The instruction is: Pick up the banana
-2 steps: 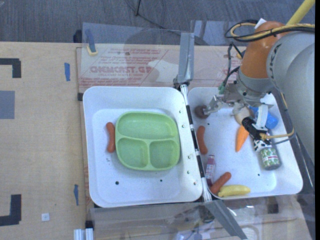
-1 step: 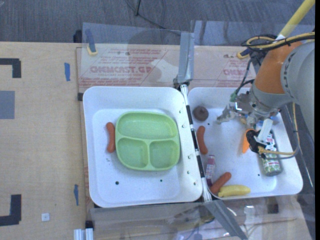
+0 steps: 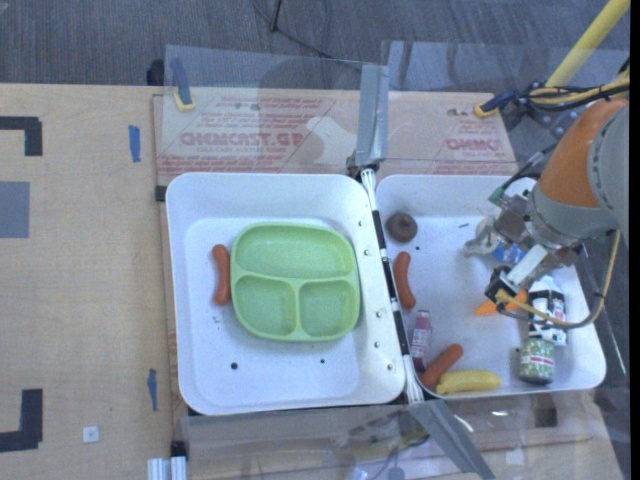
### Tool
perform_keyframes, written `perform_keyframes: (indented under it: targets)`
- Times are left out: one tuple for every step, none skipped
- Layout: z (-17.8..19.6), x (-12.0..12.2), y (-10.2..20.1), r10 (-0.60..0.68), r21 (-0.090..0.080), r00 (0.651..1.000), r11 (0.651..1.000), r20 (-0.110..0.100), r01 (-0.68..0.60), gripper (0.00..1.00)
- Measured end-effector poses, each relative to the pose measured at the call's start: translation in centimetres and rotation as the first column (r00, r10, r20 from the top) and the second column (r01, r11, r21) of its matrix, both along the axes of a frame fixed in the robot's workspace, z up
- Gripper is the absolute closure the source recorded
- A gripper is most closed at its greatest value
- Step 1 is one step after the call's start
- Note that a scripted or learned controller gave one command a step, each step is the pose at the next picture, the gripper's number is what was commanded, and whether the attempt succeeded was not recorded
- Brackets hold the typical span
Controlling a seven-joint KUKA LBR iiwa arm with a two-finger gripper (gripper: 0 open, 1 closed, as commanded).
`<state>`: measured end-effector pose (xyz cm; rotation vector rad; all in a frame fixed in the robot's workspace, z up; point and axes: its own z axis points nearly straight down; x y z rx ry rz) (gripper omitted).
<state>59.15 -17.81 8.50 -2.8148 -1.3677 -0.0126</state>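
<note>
The banana [image 3: 468, 380] is yellow and lies flat at the front edge of the right bin [image 3: 450, 218], touching a red sausage [image 3: 441, 364] on its left. My gripper [image 3: 486, 242] hangs over the right bin's back right part, well behind the banana and a little to its right. The grey wrist with its orange band [image 3: 585, 158] hides most of the gripper. Nothing shows in its grasp.
The right bin also holds a brown round thing [image 3: 402, 226], a sausage [image 3: 404, 279], a small pink bottle [image 3: 420, 330], an orange piece [image 3: 487, 308], a black-and-white item [image 3: 546, 306] and a green can [image 3: 537, 360]. In the left bin lie a green divided plate [image 3: 296, 280] and a sausage [image 3: 221, 273].
</note>
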Motion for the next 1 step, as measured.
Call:
perform_keyframes:
  targets:
    - [-0.03, -6.50, 2.44, -0.322, -0.011, 0.947, 0.947, -0.004, 0.322, 0.00]
